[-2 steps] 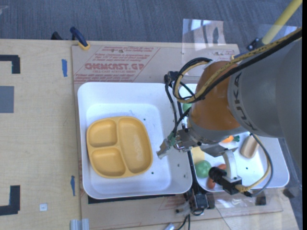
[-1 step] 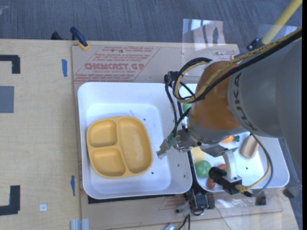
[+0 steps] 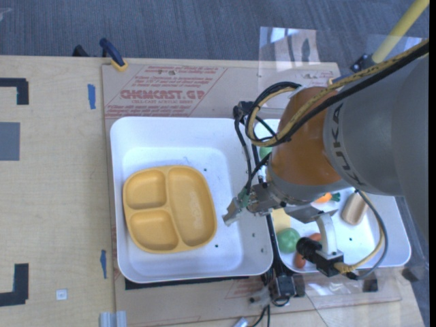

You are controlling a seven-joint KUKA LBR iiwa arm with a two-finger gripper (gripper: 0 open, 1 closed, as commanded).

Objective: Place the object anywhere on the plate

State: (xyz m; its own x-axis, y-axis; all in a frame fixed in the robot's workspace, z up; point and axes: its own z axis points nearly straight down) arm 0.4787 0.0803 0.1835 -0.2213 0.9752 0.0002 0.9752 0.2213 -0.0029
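Observation:
A yellow plate (image 3: 170,208) with three compartments lies in the left white bin (image 3: 136,142); its compartments hold nothing. The arm reaches over the divide between the bins, and my gripper (image 3: 235,211) hangs just past the plate's right edge, above the left bin's floor. I see no object in it. Small objects lie in the right bin (image 3: 395,251): a green round piece (image 3: 287,238), an orange-red piece (image 3: 315,240) and a tan cylinder (image 3: 354,210), partly hidden by the arm.
The arm's grey body and orange band (image 3: 306,148) cover most of the right bin. Black cables (image 3: 255,125) loop above the wrist. Both bins sit on a cardboard sheet (image 3: 170,87) on the wooden bench.

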